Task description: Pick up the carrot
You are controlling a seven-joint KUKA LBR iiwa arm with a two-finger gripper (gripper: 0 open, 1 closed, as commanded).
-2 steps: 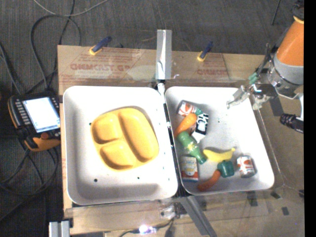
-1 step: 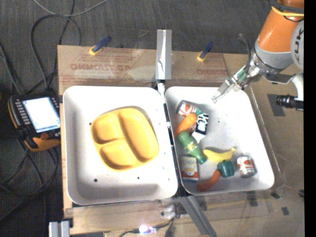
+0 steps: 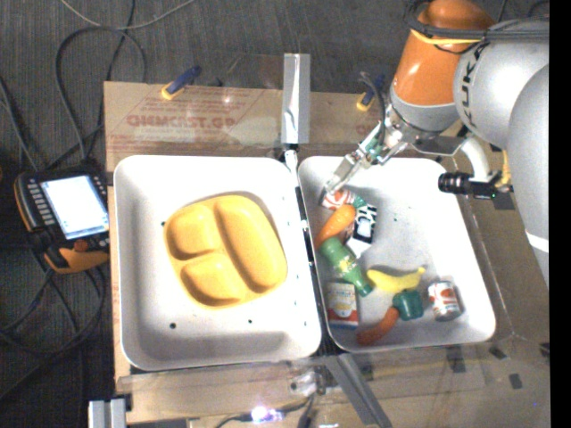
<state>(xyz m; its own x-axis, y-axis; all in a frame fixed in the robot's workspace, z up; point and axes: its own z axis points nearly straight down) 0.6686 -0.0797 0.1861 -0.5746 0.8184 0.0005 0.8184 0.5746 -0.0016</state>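
Down at the near edge of the right bin point(image 3: 473, 257) sits a can point(image 3: 342, 303), a banana point(image 3: 395, 278) and a red chili point(image 3: 378, 326); next a green bottle point(image 3: 343, 261), and just past it the carrot point(image 3: 334, 224), lying slantwise, thin tip toward the near left, leafy end up and to the right. Right above that far end hangs the gripper point(image 3: 336, 184), so the carrot lies just nearward and slightly left of it. Whether the fingers are spread or closed, I cannot tell. In the left bin point(image 3: 134, 239), a yellow tray point(image 3: 226, 249).
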